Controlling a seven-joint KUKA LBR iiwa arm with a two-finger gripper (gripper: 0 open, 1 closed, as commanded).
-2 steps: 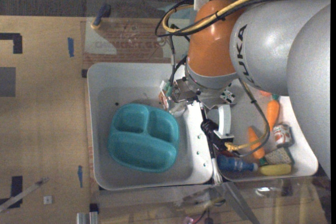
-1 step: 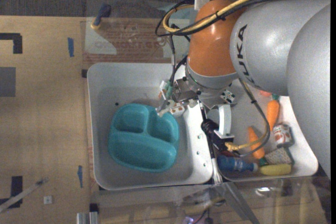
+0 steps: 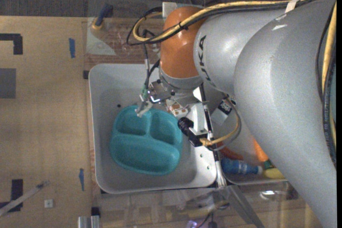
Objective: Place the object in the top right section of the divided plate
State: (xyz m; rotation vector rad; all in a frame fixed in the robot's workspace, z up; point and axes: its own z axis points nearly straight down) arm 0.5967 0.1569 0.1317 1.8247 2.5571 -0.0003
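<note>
A teal divided plate (image 3: 140,151) lies in the left white bin (image 3: 101,109), with two small sections on its upper side and one large section below. My gripper (image 3: 143,106) hangs from the orange-banded wrist (image 3: 179,50) and comes down on the plate's upper edge, over the upper left small section. A small greenish bit shows at the gripper near the wrist, too small to identify. The arm hides the plate's right rim.
The grey arm covers most of the right bin. In the strip of that bin that shows lie an orange object (image 3: 259,152), a blue bottle-like object (image 3: 241,168) and a yellow object (image 3: 273,173). Wooden bench top with blue tape marks (image 3: 72,48) lies to the left.
</note>
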